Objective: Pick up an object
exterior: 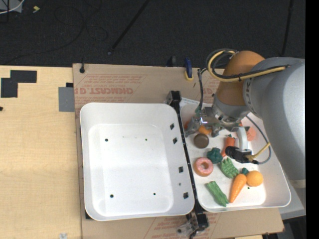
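Observation:
My gripper (205, 125) hangs low over the upper left part of the right bin (279, 195), under the grey arm with its orange band (239, 68). Right below it lie a small orange piece (205, 131) and a brown cylinder (201, 141). Closer to the front of the bin are a pink donut (203, 167), a teal toy (215, 155), a bumpy green toy (229, 169), a carrot (238, 185), an orange ball (254, 178) and a green pod (217, 193). A red piece (229, 142) lies beside a black cable.
The left bin (89, 183) is a wide white tray to the left of the divider (182, 153). Both bins rest on a cardboard sheet (124, 83). The arm's bulk covers the right bin's far right side.

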Robot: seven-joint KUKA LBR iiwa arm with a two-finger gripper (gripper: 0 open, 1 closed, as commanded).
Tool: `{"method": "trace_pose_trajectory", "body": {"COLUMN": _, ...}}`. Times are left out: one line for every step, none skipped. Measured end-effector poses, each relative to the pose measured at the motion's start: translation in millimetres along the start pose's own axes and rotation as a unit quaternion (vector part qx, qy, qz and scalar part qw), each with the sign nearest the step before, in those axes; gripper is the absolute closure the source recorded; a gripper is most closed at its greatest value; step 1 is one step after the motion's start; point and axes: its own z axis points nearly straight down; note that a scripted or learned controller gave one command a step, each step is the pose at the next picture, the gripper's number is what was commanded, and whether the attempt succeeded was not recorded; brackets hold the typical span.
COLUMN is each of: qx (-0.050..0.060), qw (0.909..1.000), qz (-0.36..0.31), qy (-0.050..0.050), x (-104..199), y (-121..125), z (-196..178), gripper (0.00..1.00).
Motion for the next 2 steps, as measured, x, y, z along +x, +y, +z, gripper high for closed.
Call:
{"method": "trace_pose_trajectory", "body": {"qx": 0.002, "qw": 1.0000, "qz": 0.002, "qy": 0.000, "x": -2, "y": -2, "z": -10, "gripper": 1.00}}
{"method": "trace_pose_trajectory", "body": {"qx": -0.003, "qw": 1.0000, "qz": 0.001, "qy": 0.000, "x": -12, "y": -2, "z": -51, "gripper": 1.00}}
